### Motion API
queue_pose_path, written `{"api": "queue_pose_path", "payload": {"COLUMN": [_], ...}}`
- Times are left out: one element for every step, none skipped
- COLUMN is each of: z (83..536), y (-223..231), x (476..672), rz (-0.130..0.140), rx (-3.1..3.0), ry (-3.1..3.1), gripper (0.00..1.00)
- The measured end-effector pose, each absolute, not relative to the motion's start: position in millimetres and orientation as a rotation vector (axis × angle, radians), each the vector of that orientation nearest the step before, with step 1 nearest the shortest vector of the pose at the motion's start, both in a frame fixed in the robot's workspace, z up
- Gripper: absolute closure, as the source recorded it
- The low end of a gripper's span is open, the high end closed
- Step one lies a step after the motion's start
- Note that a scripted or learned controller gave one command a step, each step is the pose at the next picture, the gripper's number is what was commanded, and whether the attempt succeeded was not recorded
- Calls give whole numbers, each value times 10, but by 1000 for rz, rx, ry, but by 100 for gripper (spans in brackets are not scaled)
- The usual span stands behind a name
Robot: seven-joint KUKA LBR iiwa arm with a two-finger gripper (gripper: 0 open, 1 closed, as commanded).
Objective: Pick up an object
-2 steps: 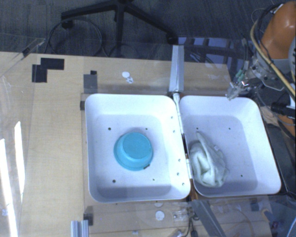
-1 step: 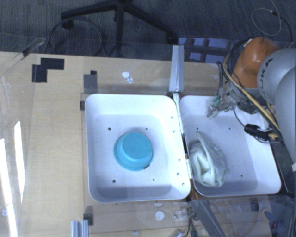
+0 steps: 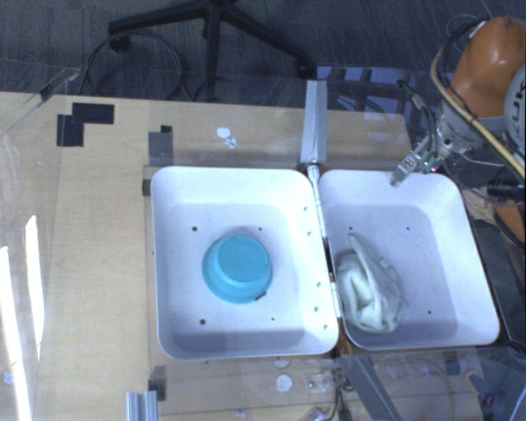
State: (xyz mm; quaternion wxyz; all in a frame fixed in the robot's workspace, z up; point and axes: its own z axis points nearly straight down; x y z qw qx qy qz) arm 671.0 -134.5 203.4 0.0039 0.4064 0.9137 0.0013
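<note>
A blue bowl (image 3: 237, 268) lies upside down near the middle of the left bin (image 3: 181, 205). A crumpled white cloth (image 3: 368, 286) lies in the right bin (image 3: 444, 247), against its left wall. My gripper (image 3: 408, 168) hangs over the far rim of the right bin, up at the top right, well away from both objects. Nothing shows between its fingers. The arm's orange band (image 3: 485, 57) sits above it at the frame's right edge.
A metal divider post (image 3: 312, 123) stands behind the seam between the two bins. Cables (image 3: 485, 140) run along the right side near the arm. Behind the bench are chair legs (image 3: 209, 25) on the dark floor.
</note>
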Motion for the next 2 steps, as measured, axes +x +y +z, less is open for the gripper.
{"api": "queue_pose_path", "payload": {"z": [946, 2279], "y": [-1082, -1144], "x": [6674, 6647], "rz": [4, 4], "rx": [1269, 961], "ry": [2866, 2982], "gripper": [100, 100]}}
